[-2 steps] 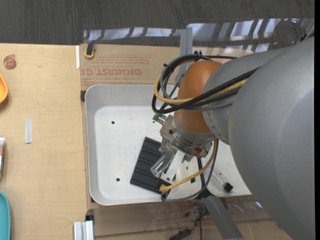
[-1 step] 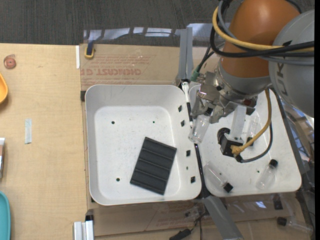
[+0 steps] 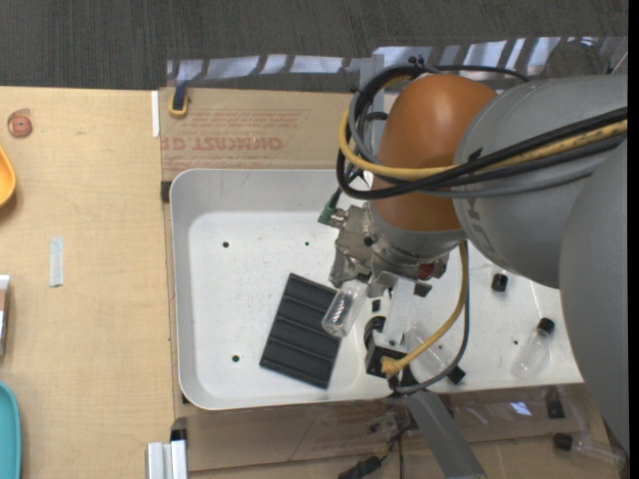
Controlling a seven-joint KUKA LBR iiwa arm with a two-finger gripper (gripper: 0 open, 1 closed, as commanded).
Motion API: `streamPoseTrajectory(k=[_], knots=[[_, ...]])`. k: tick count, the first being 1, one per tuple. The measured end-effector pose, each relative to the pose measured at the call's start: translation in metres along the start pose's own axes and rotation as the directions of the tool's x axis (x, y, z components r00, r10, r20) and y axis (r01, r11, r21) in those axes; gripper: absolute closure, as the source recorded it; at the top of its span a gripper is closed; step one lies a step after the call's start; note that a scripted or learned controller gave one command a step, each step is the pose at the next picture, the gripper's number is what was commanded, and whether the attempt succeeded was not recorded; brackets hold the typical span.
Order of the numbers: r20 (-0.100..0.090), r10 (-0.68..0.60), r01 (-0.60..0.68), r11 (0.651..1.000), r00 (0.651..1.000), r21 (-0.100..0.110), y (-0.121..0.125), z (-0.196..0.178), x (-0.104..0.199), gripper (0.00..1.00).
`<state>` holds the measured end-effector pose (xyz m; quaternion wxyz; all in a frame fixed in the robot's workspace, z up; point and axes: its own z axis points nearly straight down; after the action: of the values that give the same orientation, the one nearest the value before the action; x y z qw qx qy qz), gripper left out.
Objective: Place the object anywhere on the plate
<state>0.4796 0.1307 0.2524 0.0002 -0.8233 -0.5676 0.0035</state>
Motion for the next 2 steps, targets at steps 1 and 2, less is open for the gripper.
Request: streamPoseTrajectory(k=[1, 2], knots=[[-0.001, -0.444, 0.444, 0.896, 0.896, -0.002, 0.019, 0.003, -0.042, 1.0], [-0.001, -0.709, 0.709, 0.706, 0.706, -0.001, -0.002, 0.066, 0.0, 1.0]])
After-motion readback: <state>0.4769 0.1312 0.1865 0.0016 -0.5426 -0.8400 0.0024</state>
